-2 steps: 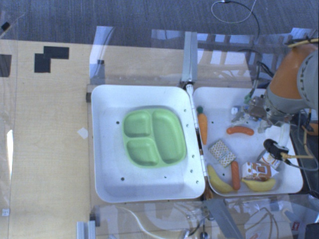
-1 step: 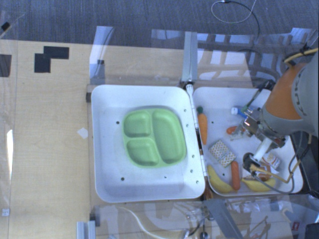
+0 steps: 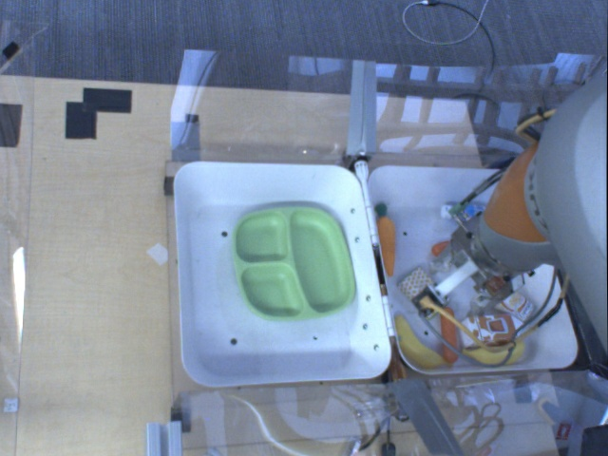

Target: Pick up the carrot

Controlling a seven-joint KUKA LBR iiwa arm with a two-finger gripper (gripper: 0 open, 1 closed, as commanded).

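An orange carrot (image 3: 386, 242) with a green top lies along the left wall of the right white bin (image 3: 408, 180), pointing toward the bin's near side. My gripper (image 3: 478, 288) hangs low over the middle of that bin, to the right of the carrot and well apart from it, under the grey arm with its orange band (image 3: 511, 209). The arm and wrist hide the gripper's tips.
The left bin (image 3: 204, 331) holds a green divided plate (image 3: 293, 261). In the right bin are a yellow banana (image 3: 416, 342), a second banana (image 3: 496, 355), an orange stick-shaped thing (image 3: 448, 329), a tan waffle-like piece (image 3: 415, 281), a small orange bit (image 3: 439, 249) and printed packets (image 3: 494, 327).
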